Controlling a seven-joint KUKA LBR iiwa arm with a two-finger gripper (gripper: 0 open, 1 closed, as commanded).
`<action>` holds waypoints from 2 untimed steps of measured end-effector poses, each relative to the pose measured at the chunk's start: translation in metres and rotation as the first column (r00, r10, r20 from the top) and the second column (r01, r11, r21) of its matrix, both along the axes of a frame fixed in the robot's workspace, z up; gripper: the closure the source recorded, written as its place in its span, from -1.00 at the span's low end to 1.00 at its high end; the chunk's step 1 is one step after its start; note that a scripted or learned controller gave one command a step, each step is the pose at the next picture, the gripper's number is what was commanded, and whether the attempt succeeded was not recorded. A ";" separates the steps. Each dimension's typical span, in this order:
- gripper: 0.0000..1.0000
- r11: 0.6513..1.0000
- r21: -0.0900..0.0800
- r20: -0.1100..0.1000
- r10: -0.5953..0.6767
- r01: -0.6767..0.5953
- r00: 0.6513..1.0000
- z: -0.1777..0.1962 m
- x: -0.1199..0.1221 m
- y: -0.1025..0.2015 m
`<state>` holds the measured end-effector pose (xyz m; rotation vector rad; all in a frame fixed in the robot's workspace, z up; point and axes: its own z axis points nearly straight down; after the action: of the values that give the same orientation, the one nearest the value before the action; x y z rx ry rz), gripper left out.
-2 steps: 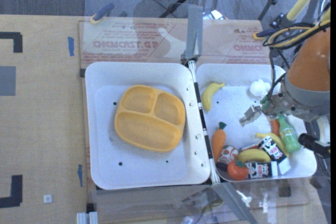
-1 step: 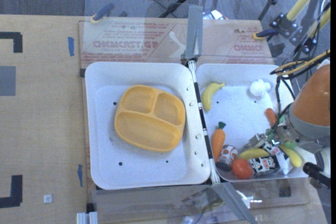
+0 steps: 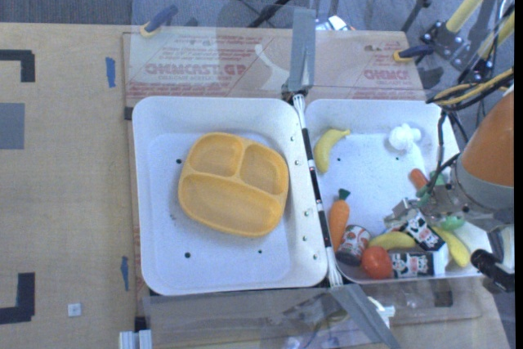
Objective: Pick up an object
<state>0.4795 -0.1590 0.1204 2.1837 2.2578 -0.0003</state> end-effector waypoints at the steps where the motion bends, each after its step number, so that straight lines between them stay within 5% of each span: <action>1: -1.00 0.984 -0.003 0.009 0.179 -0.179 0.984 -0.033 0.026 0.035; 2: -1.00 0.991 0.000 -0.001 0.137 -0.137 0.991 -0.029 0.078 0.021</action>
<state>0.5576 -0.1385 0.0915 2.0241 2.4029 -0.0006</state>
